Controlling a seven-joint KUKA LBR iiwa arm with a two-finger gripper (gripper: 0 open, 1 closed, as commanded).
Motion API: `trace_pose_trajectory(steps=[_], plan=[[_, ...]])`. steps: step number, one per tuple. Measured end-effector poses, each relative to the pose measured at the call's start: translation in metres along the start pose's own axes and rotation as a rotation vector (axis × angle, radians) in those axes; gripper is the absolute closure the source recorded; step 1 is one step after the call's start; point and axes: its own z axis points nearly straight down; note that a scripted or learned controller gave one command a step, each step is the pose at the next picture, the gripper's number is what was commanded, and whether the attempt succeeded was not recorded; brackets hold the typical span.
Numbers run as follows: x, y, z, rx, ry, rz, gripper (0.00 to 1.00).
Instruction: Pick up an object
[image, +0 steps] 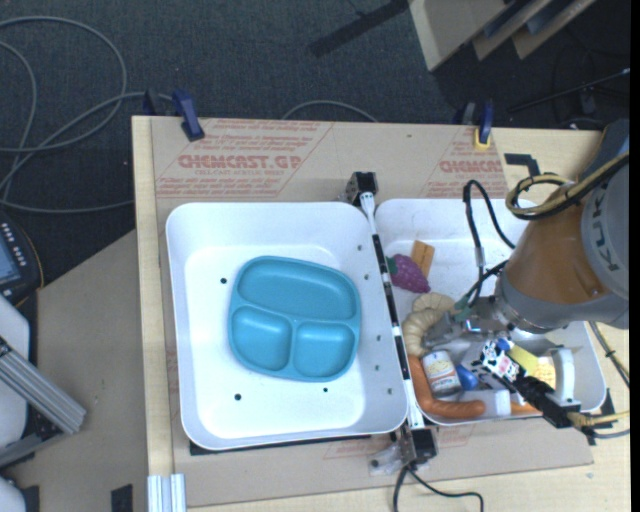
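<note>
The right bin (440, 215) holds a jumble of small objects. A purple bunch of grapes (408, 270) and an orange block (424, 256) lie at its far left. A beige ring-shaped pastry (425, 318) sits mid-left. Nearer the front are a small can (440, 372) and an orange sausage (452, 407). My gripper (468, 325) hangs low over the bin's middle, just right of the pastry and above the can. The arm's body hides the objects beneath it.
The left bin (200, 300) carries a blue divided plate (293, 316). A blue-and-white patterned item (497, 360), a yellow piece (538, 370) and a white bottle (562, 372) crowd the right bin's front right. Black cables (480, 230) loop above the wrist.
</note>
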Motion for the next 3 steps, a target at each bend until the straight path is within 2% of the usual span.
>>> trace_pose_trajectory(steps=[1,2,3], plan=[[0.011,0.049,-0.002,-0.013,-0.012,-0.002,0.0],[0.013,0.047,-0.011,-0.01,-0.006,0.0,1.0],[0.085,0.12,-0.107,-0.02,0.0,-0.014,1.0]])
